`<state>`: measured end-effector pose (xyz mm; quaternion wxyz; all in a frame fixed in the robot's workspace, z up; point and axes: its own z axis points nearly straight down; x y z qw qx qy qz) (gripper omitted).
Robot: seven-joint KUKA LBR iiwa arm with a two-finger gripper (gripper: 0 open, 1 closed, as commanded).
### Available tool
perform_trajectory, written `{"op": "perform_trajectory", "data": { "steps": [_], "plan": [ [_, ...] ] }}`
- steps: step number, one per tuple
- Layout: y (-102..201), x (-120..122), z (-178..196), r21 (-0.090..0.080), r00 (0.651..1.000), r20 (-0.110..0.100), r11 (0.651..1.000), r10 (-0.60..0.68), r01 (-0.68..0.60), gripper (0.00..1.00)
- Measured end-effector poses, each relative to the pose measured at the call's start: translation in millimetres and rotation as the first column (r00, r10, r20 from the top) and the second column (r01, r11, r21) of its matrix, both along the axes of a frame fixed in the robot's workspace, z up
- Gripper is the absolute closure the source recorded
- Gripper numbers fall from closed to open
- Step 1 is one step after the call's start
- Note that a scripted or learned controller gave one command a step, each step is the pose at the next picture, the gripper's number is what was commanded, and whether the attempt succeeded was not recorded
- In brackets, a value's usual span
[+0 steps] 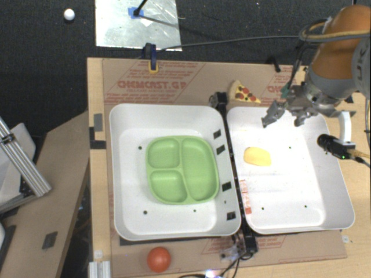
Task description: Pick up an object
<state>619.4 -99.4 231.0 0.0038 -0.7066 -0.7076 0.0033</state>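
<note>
Bright overhead light glares off the right bin point(301, 184); picture soft, slightly grainy

Two white bins looked like smooth, slightly glossy plastic, the left bin point(124, 172) holding a matt green plastic divided tray point(182, 169). The yellow object point(257, 156) in the right bin point(324, 201) looked smooth and soft-sheened. The worktop point(174, 81) was printed brown cardboard, matt. The claw point(287, 113) was dull grey metal. A crinkled silvery foil sheet point(137, 17) lay on rough black cloth point(46, 57).
</note>
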Motion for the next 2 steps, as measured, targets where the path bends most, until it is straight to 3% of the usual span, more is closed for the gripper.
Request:
{"op": "perform_trajectory", "data": {
  "steps": [1,2],
  "plan": [
    [0,2,7,-0.001,1.0,0.011,1.0,0.002,-0.002,0.0],
    [8,3,-53,0.0,1.0,0.008,1.0,0.003,-0.003,0.0]
  ]
}}
